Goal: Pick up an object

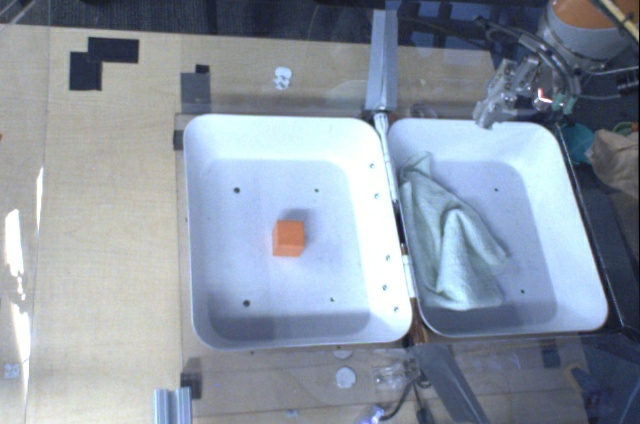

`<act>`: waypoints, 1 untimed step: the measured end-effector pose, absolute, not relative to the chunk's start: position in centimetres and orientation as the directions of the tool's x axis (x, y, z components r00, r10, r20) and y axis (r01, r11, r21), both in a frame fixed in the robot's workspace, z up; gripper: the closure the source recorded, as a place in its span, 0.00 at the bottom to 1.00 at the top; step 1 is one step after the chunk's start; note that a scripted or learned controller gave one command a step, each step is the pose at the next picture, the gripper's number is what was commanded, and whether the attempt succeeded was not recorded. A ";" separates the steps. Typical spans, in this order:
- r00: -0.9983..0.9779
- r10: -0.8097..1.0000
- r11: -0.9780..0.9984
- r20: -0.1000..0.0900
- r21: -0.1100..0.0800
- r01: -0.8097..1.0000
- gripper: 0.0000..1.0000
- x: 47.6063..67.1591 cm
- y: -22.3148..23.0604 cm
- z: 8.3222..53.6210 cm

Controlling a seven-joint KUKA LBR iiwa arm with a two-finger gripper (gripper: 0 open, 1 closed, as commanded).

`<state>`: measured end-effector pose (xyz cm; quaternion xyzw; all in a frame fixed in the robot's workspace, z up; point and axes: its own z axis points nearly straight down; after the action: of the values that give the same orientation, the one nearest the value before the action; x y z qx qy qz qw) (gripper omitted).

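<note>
Now gripper (512, 98) over right bin's (560, 152) far rim, nothing held, jaw state unclear; cloth (450, 237) inside.

Orange cube (289, 238) mid left bin (215, 312); crumpled towel (448, 247) in right bin (560, 302), against divider side; hand (510, 102) over right bin's far rim.

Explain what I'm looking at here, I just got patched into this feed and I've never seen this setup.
One fixed camera looks down at a slant on a wooden bench with two shallow white bins. The left bin holds a small orange block. The right bin holds a crumpled pale cloth against its left wall. The grey and orange machine at the top right is a robot arm; its claw hovers over the right bin's far edge, with nothing in it. The job is to pick up an object.
</note>
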<state>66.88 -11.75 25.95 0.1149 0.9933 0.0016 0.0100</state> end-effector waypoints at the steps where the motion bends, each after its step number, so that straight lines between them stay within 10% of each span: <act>1: -0.974 0.226 0.974 -0.029 0.008 0.226 1.00 67.1 -11.6 27.3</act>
<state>67.09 -11.62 27.25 0.1138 0.9934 0.0023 0.0149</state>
